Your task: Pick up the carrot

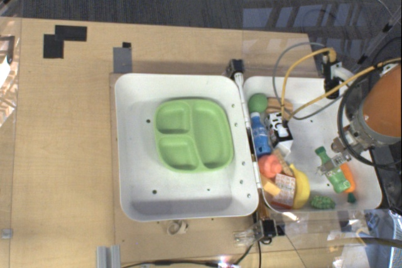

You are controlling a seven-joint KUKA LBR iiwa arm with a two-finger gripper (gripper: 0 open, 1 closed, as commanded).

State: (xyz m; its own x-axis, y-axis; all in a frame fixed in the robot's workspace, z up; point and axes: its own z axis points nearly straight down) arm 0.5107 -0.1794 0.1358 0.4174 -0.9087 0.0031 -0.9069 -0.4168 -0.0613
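The carrot is a short orange piece lying near the right bin's front right corner. It is pressed against a green bottle on its left. My gripper shows as a small metal part hanging under the grey arm with its orange band. It sits just above and to the left of the carrot, over the bottle's top. The arm's bulk hides most of the gripper.
The right bin also holds a green ball, a blue bottle, a black-and-white box, a pink fruit, a banana and a green lump. A green divided plate lies in the left bin. Yellow cables loop over the right bin's back.
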